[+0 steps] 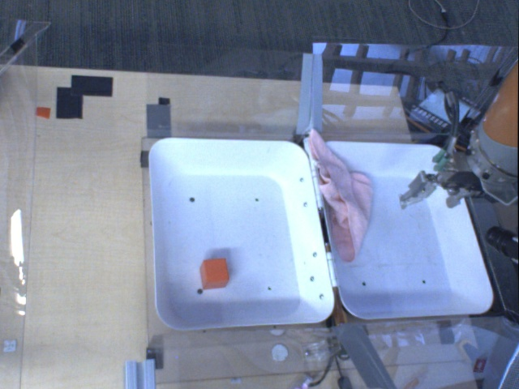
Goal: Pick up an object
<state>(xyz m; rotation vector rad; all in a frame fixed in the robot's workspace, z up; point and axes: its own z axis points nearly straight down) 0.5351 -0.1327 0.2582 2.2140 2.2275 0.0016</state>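
Camera view: gripper [432, 188] seemingly spread and holding nothing over right bin [454, 298]'s open floor, pink cloth [345, 201] draping its left edge.

A block [215, 273] is sitting in the left bin [235, 164], toward its near left corner. A cloth [345, 197] is lying draped over the right bin's [454, 298] left wall, between both bins.

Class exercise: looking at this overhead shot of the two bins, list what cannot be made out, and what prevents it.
- Gripper, camera view: too small and blurred to read clearly.
- Arm: cut off by the right edge.
- Pink cloth: its folds hide whatever lies beneath.
- Orange block: underside hidden.
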